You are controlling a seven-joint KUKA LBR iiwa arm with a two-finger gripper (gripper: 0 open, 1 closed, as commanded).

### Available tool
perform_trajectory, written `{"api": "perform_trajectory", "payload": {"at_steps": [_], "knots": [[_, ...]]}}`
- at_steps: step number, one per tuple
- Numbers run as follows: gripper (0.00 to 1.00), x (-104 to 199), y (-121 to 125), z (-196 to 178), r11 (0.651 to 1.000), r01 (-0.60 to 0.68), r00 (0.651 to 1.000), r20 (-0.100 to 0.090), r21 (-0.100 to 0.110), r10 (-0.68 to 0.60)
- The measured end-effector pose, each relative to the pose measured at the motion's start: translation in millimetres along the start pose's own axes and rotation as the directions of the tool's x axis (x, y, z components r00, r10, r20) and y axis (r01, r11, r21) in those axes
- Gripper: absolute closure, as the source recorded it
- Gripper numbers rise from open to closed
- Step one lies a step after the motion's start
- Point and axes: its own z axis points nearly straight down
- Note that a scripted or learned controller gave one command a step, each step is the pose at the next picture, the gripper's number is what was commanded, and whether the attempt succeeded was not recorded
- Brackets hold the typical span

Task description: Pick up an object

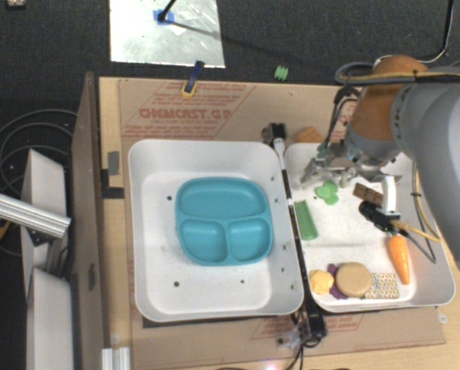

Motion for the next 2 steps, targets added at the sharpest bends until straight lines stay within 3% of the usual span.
{"api": "perform_trajectory", "payload": {"at_steps": [1,2], "knots": [[0.00,-12,-19,6,1.000,-0.005,1.000,0.000,0.003,0.005],[1.00,-12,-18,-6,1.000,-0.004,1.000,0.000,-0.002,0.004]]}}
